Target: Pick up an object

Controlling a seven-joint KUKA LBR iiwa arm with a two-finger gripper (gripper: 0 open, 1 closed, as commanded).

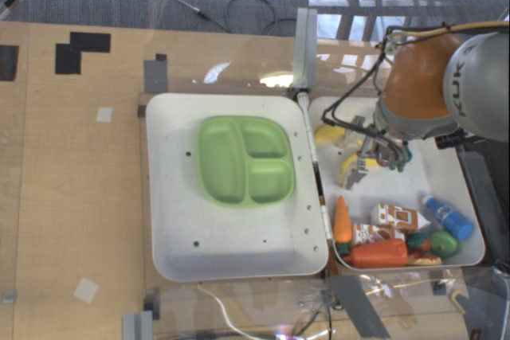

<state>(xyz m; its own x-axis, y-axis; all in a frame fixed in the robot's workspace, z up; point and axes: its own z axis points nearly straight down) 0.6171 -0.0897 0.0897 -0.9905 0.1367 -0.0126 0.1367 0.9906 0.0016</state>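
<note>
My gripper point(376, 159) hangs low over the upper left part of the right bin point(470, 251), below the arm's orange band. A yellow piece point(351, 169) lies right at its left side, and I cannot see whether they touch. Another yellow object point(328, 135) rests against the bin's left wall. Along the near edge lie an orange carrot point(342, 220), a red object point(376, 254), two small cartons point(396, 216), a blue bottle point(448, 217) and a green round item point(443, 243).
The left bin point(171, 251) holds a green divided plate point(244, 160). A grey post point(304, 52) rises behind the wall between the bins. Cables run from the arm over the right bin's upper left part.
</note>
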